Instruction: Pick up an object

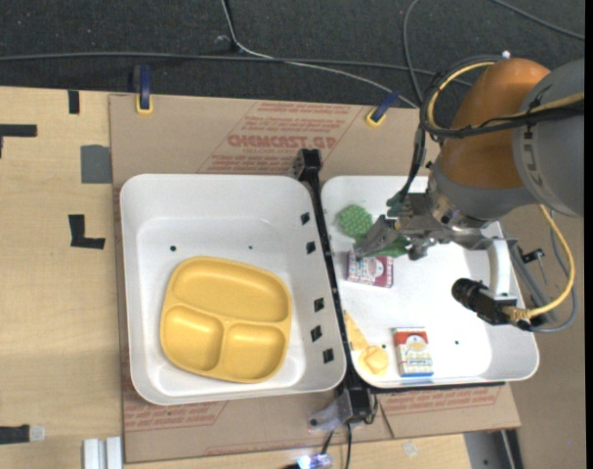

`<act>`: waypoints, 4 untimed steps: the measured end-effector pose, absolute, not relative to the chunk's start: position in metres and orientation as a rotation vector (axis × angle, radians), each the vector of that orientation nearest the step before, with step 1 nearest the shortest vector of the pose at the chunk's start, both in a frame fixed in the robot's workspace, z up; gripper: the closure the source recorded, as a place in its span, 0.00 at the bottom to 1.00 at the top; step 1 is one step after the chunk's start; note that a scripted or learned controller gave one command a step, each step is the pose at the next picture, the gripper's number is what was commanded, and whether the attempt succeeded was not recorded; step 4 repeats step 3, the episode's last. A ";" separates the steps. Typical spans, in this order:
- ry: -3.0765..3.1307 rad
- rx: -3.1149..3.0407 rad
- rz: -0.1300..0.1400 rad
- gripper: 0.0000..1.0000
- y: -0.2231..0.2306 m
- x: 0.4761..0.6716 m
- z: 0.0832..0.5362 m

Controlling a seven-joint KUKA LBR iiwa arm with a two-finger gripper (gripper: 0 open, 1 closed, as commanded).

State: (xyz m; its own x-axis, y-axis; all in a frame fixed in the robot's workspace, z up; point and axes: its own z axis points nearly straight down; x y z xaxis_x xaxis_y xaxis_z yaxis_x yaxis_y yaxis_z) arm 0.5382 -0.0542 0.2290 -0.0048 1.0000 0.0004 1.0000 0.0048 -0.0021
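Observation:
My gripper (392,240) hangs low over the right bin (472,374), its grey fingers spread apart with nothing between them. Just below its left finger lies a small pink and white packet (369,270). A green knobbly object (355,220) sits beside the gripper at the bin's upper left. Near the front of the same bin lie a red and white card box (412,351) and a yellow piece (374,360) against the divider.
The left bin (140,223) holds a yellow three-compartment tray (226,318). A black divider strip (320,262) runs between the bins. The arm's orange and grey body (496,145) and its cables overhang the right bin's far side.

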 end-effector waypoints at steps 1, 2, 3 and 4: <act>-2.226 -2.216 0.003 1.00 -0.004 0.552 0.216; -2.227 -2.214 0.001 1.00 0.049 0.557 0.227; -2.228 -2.214 -0.001 1.00 0.103 0.580 0.233; -2.228 -2.214 -0.001 1.00 0.103 0.580 0.233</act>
